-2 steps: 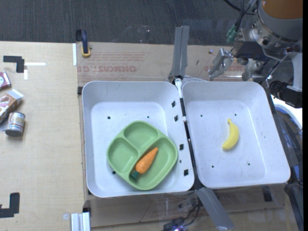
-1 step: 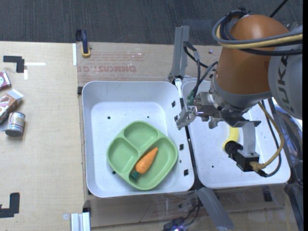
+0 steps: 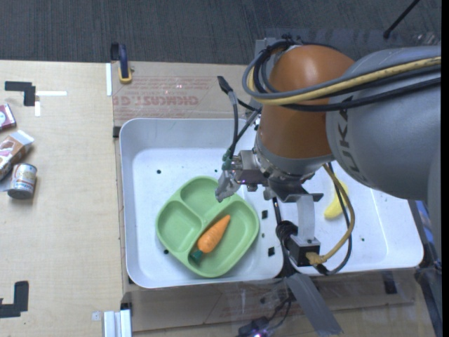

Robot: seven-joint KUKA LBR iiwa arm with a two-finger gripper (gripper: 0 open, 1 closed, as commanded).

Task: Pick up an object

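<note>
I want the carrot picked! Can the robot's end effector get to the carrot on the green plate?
Probably yes. The carrot lies uncovered in the green plate, nothing on top of it. The end effector hangs over the plate's upper rim, just up from the carrot, with nothing between them.

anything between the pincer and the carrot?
Nothing visible. The pincer hangs over the upper rim of the green divided plastic plate; the orange toy carrot lies uncovered in the plate's lower compartment, just below it.

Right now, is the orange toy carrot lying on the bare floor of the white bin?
No. The orange toy carrot lies in the green divided plastic plate, which sits in the white bin.
</note>
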